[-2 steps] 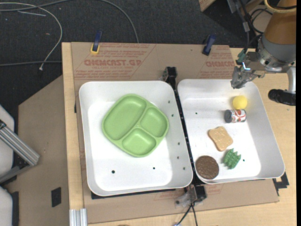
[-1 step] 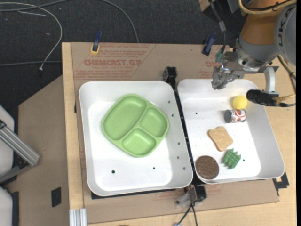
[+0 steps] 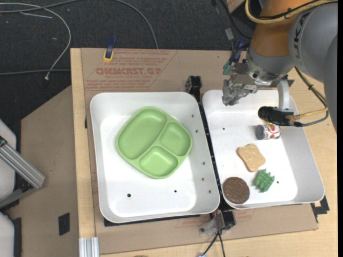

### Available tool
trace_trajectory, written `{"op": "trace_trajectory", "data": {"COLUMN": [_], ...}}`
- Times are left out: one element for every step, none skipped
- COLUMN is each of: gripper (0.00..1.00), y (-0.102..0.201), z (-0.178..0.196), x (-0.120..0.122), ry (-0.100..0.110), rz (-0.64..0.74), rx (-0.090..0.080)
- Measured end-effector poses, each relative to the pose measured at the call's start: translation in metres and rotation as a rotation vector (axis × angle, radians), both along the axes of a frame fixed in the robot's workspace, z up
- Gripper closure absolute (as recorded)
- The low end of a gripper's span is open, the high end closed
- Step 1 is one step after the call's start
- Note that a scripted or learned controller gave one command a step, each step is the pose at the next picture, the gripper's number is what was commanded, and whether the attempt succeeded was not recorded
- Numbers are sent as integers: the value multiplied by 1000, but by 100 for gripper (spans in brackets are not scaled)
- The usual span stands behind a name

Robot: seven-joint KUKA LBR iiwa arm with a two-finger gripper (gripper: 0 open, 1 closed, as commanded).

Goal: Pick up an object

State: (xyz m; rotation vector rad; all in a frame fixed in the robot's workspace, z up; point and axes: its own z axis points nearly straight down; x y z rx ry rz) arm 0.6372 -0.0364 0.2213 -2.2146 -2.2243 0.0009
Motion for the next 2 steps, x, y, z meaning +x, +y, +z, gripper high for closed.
{"op": "trace_trajectory", "data": {"gripper": [100,100], "y": [56,112], "z": [11,17], "x": [-9,-7], "ry": [-1,-3], "rz": [1,2], "rx": [1,1]}}
